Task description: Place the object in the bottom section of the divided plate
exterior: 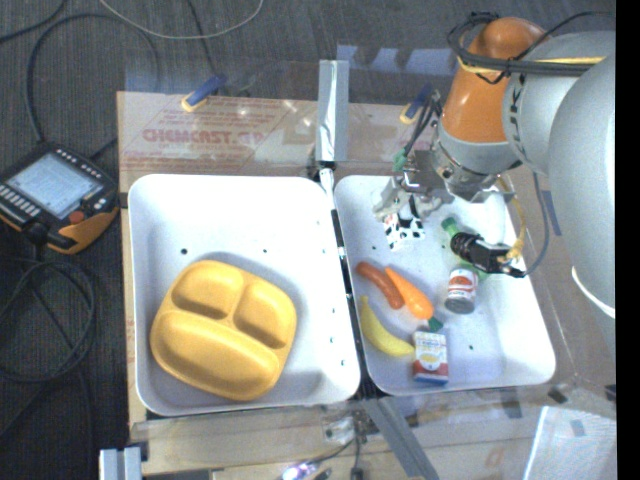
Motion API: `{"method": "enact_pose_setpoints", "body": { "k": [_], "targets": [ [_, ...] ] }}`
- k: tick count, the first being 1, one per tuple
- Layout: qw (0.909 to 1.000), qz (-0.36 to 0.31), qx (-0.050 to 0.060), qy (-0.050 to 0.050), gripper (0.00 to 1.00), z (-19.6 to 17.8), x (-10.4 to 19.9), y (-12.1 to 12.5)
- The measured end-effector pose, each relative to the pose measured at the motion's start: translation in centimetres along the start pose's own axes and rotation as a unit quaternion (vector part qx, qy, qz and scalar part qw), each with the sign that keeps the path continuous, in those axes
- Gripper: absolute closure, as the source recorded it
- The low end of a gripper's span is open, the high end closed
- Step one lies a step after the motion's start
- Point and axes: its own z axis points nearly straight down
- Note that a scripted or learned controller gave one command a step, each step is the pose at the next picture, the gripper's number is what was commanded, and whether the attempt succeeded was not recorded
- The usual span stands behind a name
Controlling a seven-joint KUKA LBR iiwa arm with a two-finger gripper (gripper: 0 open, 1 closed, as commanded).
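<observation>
— Any writing to read?
— Red print along the bench's top edge, but it is too faint.
— And the count?
— One divided plate in the left bin. In the right bin: one banana, one carrot, one spotted object near the top edge under the tool, one carton, one can. How far the tool is open, I cannot tell.

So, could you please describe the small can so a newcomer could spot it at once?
Look in the white bin on the right, toward its right side. The can sits there, right of the carrot and above the carton. It alone is a short cylinder, red and white with a silvery end.
</observation>
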Motion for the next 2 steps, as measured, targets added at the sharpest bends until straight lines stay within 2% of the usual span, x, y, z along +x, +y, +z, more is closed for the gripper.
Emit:
{"method": "enact_pose_setpoints", "body": {
  "k": [1,2],
  "targets": [
    [0.9997,-0.023,0.001,0.002,1.0,1.5,8.6,-9.2],
    [0.9967,-0.081,0.002,0.002,1.0,1.3,13.4,-14.4]
  ]
}}
